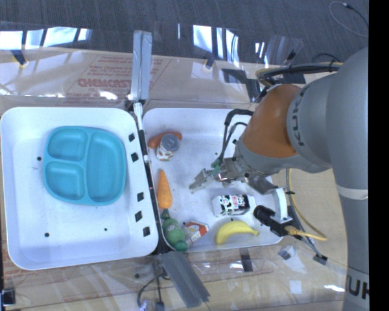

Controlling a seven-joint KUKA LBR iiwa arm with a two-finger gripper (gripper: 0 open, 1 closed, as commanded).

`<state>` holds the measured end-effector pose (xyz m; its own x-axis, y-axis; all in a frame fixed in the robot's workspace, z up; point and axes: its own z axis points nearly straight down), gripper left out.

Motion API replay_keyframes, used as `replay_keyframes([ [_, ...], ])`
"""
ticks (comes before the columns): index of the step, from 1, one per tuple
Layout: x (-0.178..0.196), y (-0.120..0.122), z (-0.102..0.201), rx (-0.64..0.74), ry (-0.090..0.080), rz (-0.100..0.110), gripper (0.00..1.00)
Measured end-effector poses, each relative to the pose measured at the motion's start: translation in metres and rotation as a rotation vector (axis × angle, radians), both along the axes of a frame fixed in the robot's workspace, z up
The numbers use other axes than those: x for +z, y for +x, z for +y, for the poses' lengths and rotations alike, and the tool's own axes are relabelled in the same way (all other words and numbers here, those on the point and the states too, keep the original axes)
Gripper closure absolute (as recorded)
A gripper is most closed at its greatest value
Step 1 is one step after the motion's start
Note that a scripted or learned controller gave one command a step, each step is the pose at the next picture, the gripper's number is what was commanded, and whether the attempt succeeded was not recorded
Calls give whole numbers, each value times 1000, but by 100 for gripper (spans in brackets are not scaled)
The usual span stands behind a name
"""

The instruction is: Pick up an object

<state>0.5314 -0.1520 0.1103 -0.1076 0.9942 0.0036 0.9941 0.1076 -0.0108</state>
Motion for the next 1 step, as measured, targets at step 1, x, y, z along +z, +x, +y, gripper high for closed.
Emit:
replay_keyframes([
  [1,-22,77,8,-109,-3,-2,0],
])
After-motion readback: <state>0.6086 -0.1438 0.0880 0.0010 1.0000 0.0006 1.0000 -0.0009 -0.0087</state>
